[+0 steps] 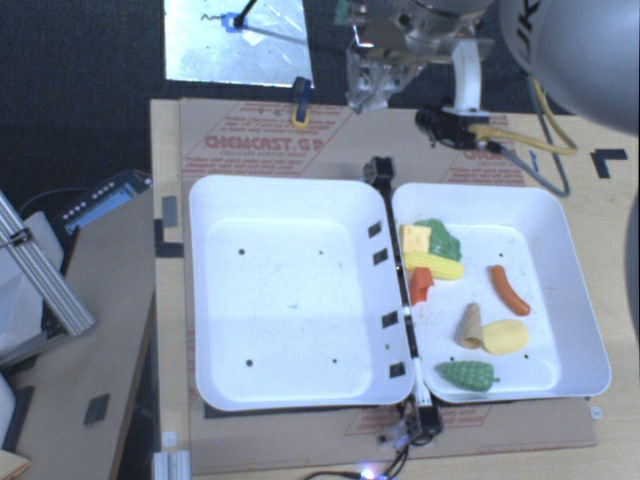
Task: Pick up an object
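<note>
Two shallow white bins are seen side by side on the bench, joined by a black divider strip [396, 268]. This strip is taken here as the landmark. The bin on its left side [215, 208] is shown with only bare white floor. All the objects are found in the bin on its right side [570, 258].

Just beside the strip, in its upper part, a yellow block [414, 237] is placed, touched by a green leafy piece [440, 238]. Under them a corn cob [433, 265] is laid, and a small red piece [420, 284] is found below it, also close to the strip. Further away from the strip an orange sausage [509, 289] is seen. Lower, a beige cone [470, 325] and a yellow lemon-like piece [505, 336] are touching. A green knobbly fruit [468, 374] is lying near the lower end of the strip.

The gripper [372, 86] is held above the top end of the strip, beyond the bins, over the brown board. Nothing is seen in it or against it. Whether it is released or clenched cannot be told.
</note>
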`<action>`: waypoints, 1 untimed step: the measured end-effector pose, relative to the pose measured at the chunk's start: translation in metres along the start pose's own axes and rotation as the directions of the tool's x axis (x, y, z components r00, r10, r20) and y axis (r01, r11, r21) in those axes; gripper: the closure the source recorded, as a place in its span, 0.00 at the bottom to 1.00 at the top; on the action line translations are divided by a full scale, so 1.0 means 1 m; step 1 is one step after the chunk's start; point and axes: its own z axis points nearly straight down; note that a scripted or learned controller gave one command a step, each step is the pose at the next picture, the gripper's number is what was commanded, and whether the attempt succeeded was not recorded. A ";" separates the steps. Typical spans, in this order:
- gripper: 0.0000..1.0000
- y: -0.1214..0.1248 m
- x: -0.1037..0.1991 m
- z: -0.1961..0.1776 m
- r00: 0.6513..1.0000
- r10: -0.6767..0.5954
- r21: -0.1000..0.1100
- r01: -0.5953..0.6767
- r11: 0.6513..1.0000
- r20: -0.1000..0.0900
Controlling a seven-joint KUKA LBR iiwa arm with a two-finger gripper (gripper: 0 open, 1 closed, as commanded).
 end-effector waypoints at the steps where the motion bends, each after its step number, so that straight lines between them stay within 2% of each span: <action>1: 1.00 -0.009 0.083 -0.062 1.000 -0.002 -0.001 0.002 1.000 -0.003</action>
